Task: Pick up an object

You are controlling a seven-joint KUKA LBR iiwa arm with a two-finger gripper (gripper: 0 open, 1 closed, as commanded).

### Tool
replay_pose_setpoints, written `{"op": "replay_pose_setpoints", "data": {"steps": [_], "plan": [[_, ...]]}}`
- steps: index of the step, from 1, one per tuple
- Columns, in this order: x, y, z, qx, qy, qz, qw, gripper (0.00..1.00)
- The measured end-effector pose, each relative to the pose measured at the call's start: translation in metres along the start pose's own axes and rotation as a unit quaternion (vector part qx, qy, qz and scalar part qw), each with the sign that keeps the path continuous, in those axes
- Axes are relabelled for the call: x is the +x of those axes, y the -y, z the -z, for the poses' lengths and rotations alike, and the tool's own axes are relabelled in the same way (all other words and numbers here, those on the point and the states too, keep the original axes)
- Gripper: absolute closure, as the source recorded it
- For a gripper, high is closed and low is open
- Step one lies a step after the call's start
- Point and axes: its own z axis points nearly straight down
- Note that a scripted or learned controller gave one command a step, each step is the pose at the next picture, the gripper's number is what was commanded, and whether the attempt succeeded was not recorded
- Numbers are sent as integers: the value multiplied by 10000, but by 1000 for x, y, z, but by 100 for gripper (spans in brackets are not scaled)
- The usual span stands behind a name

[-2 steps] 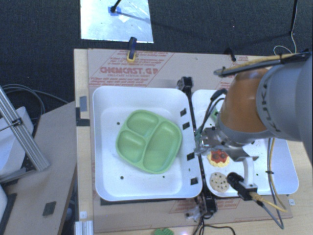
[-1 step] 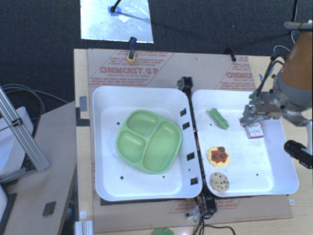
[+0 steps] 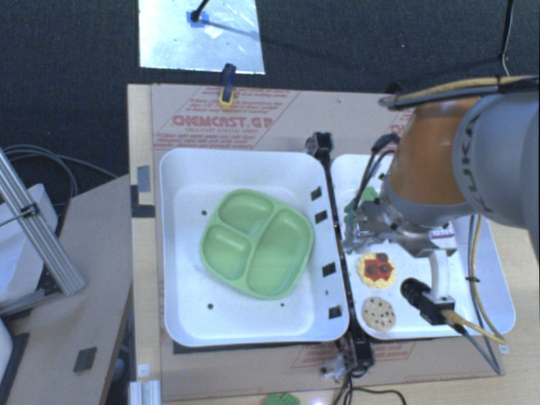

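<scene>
How the jaws stood could not be told, since the gripper (image 3: 359,233) hung low over the right bin (image 3: 499,312) with its own metal body in the way, and nothing could be seen held in it. It sat close to that bin's nine o'clock wall, under the grey arm (image 3: 460,154) and its orange band. A small round pizza toy (image 3: 375,270), yellow with red on top, lay on the bin floor near the gripper, at about five o'clock from it, apart from it. A round cookie (image 3: 379,313) with dark chips lay just beside the pizza toy at its six o'clock. In the left bin (image 3: 173,226), at nine o'clock from the gripper, a green divided plate (image 3: 257,243) lay flat near the middle.
</scene>
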Motion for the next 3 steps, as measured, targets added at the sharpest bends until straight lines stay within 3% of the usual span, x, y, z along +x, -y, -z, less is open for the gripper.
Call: {"op": "replay_pose_setpoints", "data": {"steps": [1,2,3], "plan": [[-4,-2,16,-48,10,-11,10000,100],[67,20,-24,-29,3,-6,10000,100],[-7,-26,-22,-60,22,-63,10000,100]]}}
